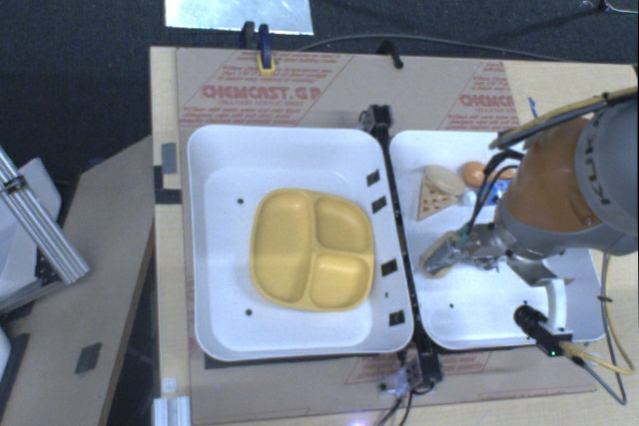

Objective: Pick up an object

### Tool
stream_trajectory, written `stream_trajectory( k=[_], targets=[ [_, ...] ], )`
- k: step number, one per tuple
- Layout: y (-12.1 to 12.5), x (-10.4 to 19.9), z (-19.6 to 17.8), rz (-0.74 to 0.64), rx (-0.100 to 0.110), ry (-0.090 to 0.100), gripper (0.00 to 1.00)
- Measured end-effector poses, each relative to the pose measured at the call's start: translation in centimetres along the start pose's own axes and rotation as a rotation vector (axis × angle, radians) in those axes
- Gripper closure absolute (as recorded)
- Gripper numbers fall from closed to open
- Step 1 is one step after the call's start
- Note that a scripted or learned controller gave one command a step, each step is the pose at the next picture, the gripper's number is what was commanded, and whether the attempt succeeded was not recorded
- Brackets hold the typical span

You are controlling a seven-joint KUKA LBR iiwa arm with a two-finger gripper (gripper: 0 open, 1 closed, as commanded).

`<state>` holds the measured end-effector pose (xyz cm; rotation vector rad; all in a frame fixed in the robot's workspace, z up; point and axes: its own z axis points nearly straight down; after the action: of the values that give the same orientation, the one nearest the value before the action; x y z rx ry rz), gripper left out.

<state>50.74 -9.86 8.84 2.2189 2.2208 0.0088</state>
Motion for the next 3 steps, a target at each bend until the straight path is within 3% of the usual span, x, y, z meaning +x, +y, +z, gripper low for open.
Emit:
stream_trajectory(
  k=[1, 3],
  targets=[
    [0.2, 0.1, -1.2, -0.002, -0.006, 0.001, 1.00],
    [0.9, -0.5, -12.8, -0.003, -0.002, -0.004, 1.00]
  ],
)
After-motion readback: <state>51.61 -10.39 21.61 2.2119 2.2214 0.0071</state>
